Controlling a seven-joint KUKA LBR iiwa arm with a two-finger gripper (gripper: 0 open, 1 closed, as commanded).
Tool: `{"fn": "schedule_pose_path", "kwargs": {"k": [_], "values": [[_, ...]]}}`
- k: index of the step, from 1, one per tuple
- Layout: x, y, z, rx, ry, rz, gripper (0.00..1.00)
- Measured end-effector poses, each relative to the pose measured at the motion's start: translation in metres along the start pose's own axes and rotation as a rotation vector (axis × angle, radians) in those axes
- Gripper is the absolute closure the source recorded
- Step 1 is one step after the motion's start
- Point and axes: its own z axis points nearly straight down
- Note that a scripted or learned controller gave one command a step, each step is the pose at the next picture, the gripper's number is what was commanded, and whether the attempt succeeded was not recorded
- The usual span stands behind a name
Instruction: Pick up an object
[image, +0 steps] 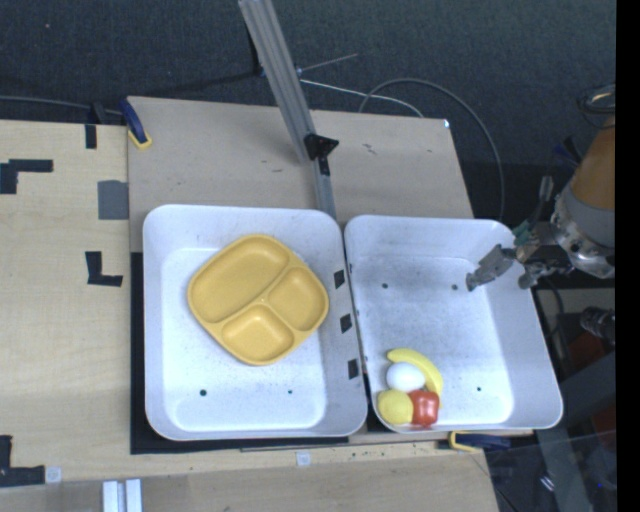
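Observation:
In the right bin (450, 250), near its front left corner, lies a small cluster: a yellow banana (420, 364) curved around a white egg-like ball (404, 378), with a yellow round fruit (394, 407) and a red piece (425, 407) in front of them. My gripper (492, 268) hangs over the right bin's back right part, far from the cluster, with nothing seen between its fingers. The arm's wrist (585, 235) reaches in from the right edge.
A yellow three-compartment plate (258, 298) lies in the left bin (170, 400). A grey metal pole (290, 90) slants down from the top to the bins' back edge. Cables run across the dark floor behind the bench.

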Motion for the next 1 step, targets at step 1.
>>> {"fn": "schedule_pose_path", "kwargs": {"k": [1], "values": [[0.0003, -0.0084, 0.0471, 0.001, 0.000, 0.000, 0.00]]}}
